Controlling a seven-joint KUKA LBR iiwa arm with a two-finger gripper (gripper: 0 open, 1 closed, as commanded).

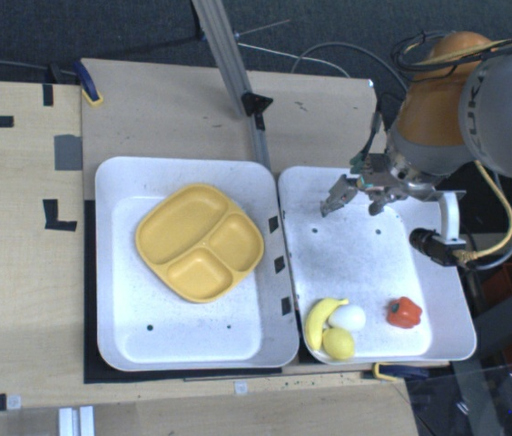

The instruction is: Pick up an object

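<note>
Okay, your claw [358, 198] is hovering open and empty over the right bin's [365, 252] far end. The red pepper [404, 312] is sitting near the front corner: probably light, slick, so pinch its middle.

Even, fairly bright light falls from overhead onto my counter [174, 107], leaving only faint, soft shadows. Both white bins [120, 334] look slightly washed out, with a bluish tint. The yellow tray [200, 242] shows a mild sheen along its ridges. The picture is soft and grainy throughout; the dark floor [74, 12] beyond stays dim and noisy.
</note>
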